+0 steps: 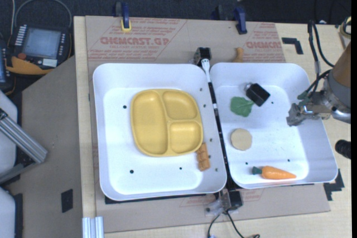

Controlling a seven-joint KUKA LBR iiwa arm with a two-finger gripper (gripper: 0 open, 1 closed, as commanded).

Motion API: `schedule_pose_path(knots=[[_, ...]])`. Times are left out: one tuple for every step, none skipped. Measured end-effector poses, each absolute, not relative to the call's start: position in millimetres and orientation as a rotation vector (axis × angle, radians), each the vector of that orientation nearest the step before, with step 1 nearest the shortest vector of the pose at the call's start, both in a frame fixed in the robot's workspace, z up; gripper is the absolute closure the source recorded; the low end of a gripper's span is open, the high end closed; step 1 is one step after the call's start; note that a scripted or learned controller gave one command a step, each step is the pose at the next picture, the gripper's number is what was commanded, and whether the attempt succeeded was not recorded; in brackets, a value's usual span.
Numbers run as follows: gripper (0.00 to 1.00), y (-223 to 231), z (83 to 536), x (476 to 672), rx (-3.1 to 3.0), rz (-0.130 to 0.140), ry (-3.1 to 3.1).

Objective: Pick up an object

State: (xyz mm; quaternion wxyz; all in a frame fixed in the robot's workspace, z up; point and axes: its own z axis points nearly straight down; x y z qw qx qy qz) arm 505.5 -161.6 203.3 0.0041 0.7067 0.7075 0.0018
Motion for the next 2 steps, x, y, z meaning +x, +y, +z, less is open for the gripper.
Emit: schedule_pose_path(knots=[[1.00,-162,257,507.2,2.214,0.006,2.217],[1.00,-104,250,531.5,2.213,0.003,2.228]])
